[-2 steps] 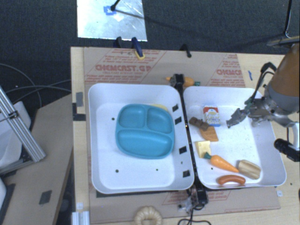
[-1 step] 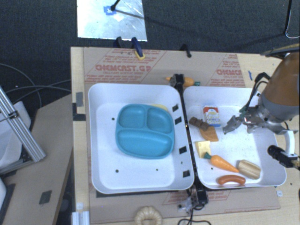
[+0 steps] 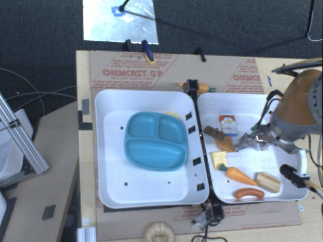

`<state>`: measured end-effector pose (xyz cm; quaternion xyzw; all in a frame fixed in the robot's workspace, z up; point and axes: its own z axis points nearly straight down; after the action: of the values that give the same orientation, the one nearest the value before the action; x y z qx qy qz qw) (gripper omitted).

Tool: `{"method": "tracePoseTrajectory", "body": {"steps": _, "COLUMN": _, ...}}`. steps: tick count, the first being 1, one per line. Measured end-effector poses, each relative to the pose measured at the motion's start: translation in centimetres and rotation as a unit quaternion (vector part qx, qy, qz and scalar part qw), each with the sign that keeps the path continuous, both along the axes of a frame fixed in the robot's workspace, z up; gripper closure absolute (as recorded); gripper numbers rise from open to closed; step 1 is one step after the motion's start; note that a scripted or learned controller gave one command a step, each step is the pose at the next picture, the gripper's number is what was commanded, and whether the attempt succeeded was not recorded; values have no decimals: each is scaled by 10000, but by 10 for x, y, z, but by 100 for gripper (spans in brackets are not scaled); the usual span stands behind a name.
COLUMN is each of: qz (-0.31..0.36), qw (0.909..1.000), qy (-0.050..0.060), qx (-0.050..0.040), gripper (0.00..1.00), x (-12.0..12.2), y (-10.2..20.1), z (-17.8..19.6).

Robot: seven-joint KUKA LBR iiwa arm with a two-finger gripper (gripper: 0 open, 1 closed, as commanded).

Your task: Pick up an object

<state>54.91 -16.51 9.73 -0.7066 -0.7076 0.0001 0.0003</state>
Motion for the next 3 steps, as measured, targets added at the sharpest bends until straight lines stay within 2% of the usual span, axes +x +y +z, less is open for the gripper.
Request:
{"method": "tracePoseTrajectory", "body": {"steps": 1, "qz": -2, "qw": 10000, "qy": -5, "qx": -2, "gripper": 0, "x": 1, "y": 0, "z": -13}}
{"method": "tracePoseTrajectory", "body": {"steps": 2, "qz": -1, "qw": 10000, "qy": -16, "qx": -4, "gripper": 100, "x": 1, "y": 0, "z": -2}}
{"method": "tracePoseTrajectory", "body": {"steps": 3, "qz": 15, "qw": 10000, "qy": -36, "qx": -9, "gripper": 100, "x": 9, "y": 1, "z": 60}}
